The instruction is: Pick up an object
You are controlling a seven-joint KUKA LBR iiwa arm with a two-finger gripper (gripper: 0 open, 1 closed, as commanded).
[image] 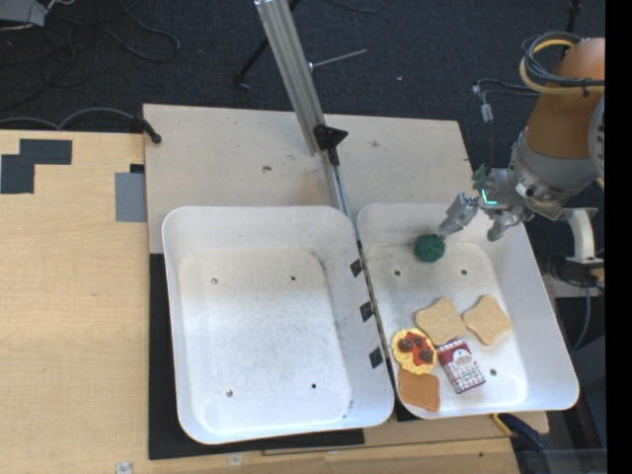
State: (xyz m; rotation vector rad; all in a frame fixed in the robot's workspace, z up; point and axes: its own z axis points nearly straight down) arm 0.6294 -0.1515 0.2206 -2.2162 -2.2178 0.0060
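Hovering over the upper right corner of the right bin [553, 363], the gripper [482, 221] sits at mid right of the frame with its two fingers spread apart and nothing between them. Left finger tip points down toward the green ball [429, 248], which lies just beside it on the bin floor, apart from it as far as the view shows. Arm [563, 126] comes in from the right edge, orange band at the top of the wrist.

Lower part of the right bin holds the rest: two tan bread-like slices [464, 320] side by side, a round yellow piece with red topping [414, 350] just below left of them, a small red-and-white carton [461, 366] beside that, and an orange-brown piece [420, 391] at the bottom edge.

Left bin [197, 227] fills lower centre. A grey aluminium rail [293, 72] slants from the top centre down to the seam between the bins.
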